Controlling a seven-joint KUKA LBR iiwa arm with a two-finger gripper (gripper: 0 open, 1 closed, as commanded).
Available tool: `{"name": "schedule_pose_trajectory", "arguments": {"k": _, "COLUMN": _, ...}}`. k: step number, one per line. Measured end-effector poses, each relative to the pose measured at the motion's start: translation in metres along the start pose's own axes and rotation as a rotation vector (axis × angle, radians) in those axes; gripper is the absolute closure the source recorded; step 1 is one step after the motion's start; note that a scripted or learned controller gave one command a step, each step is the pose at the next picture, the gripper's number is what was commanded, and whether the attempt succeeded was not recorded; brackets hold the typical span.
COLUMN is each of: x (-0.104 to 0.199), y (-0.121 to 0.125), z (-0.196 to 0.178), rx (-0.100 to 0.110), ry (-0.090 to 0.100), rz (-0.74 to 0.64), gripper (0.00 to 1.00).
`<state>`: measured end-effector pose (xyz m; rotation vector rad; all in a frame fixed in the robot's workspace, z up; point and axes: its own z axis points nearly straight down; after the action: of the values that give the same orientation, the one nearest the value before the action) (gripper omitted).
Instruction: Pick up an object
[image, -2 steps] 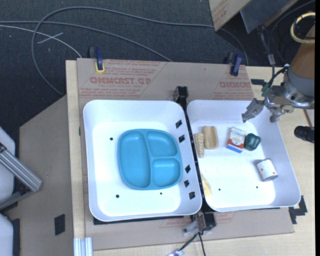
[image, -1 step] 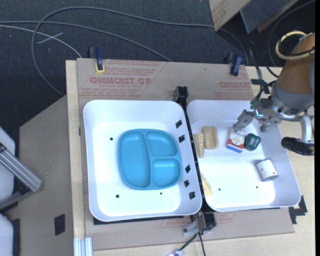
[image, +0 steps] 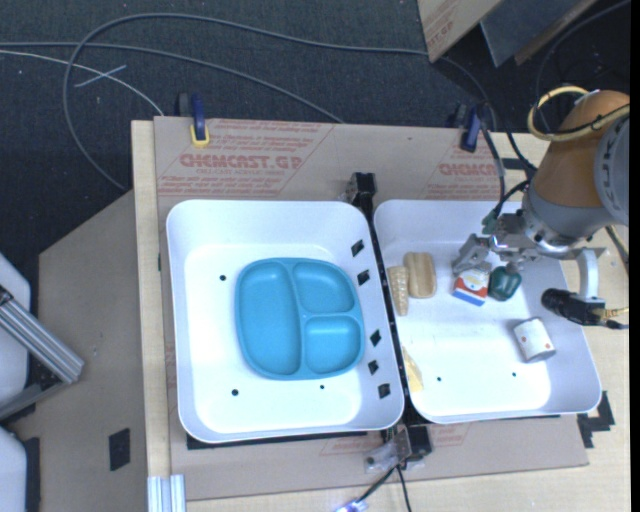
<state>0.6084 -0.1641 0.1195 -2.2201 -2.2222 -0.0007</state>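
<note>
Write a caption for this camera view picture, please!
Robot claw reaches into the right bin of toys; blue plate sits left.

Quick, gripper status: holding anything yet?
Gripper: low in the right bin, above the small red-and-white object and the dark green one; grip state cannot be told.

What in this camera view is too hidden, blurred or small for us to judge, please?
- Gripper: too small and cluttered to tell how its fingers stand, or whether they touch the red, white and blue item.
- Dark green object: partly covered by the gripper; its shape is unclear.
- Small white cylinder: too blurred to identify.
- Arm: cut off by the right edge.
</note>
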Motion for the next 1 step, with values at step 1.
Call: {"name": "schedule_pose_trajectory", "arguments": {"k": 1, "x": -0.0021, "y": 0.0058, "z": 0.0079, "rx": -0.021, "ry": -0.008, "rz": 0.0, "gripper": 0.0}}
